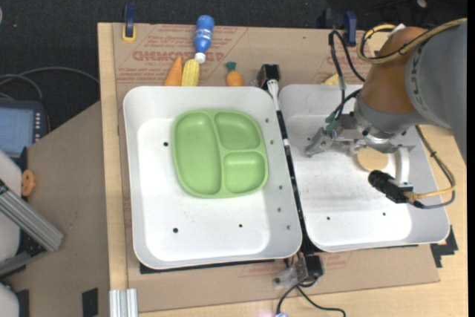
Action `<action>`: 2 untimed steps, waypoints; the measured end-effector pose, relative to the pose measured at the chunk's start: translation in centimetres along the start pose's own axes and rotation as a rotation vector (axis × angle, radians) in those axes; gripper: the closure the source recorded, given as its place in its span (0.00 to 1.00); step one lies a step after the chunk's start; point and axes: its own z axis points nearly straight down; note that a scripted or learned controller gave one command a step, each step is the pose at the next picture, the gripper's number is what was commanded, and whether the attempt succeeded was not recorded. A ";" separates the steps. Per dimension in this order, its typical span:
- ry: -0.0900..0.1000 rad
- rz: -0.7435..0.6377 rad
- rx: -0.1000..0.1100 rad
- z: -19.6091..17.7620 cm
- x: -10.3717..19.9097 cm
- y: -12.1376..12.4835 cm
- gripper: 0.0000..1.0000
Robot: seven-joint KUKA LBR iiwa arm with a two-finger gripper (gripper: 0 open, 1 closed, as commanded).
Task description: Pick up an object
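Left bin point(148, 219): green divided plate point(220, 152) lying flat, long axis near to far, big compartment on the left, two small ones on the right. Behind it on the surface point(111, 159): carrot point(174, 73), corn point(191, 73) and bottle point(203, 34), all lengthwise near to far. Right bin point(356, 228): gripper point(320, 143) low over the floor, pointing left, beside a tan round piece point(369, 159) half hidden under the wrist. Jaws open or closed: cannot tell.
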 end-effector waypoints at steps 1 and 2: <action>0.000 -0.006 -0.008 -0.5 0.3 0.2 0.00; -0.003 -0.002 -0.009 -0.6 -5.8 -0.5 0.00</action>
